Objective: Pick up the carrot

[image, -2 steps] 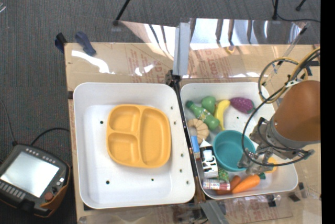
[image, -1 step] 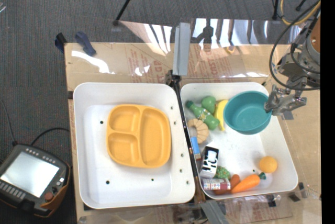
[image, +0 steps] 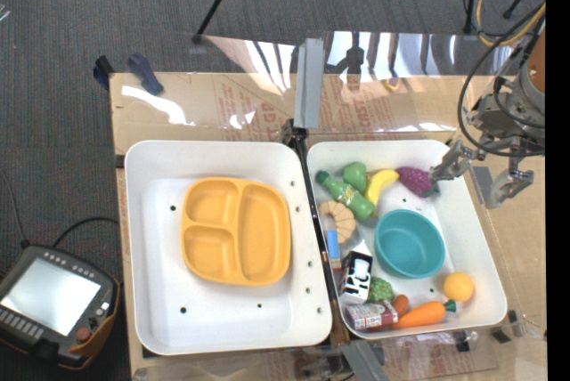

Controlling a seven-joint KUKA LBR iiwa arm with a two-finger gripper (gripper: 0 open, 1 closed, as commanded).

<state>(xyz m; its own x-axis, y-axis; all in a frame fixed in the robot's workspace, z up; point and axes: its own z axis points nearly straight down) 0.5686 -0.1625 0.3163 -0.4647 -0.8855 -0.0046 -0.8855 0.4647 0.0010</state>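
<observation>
arm: enters from right, high | gripper [image: 482, 174]: fingers [image: 450, 164] spread apart, pointing down, nothing between

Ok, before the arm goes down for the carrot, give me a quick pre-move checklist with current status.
1. Carrot located: ok, lying at the near edge of the right bin.
2. Carrot unobstructed from above: ok, nothing lies on it.
3. Room around it: not ok, a small red box sits close on one side and the bin wall on the other; a yellow ball is nearby.
4. Gripper aligned over carrot: not ok, it hangs at the bin's far right corner.
5. Gripper free of load: ok, fingers open, nothing between them.
6. Teal bowl lies between gripper and carrot: cannot tell clearance.
</observation>
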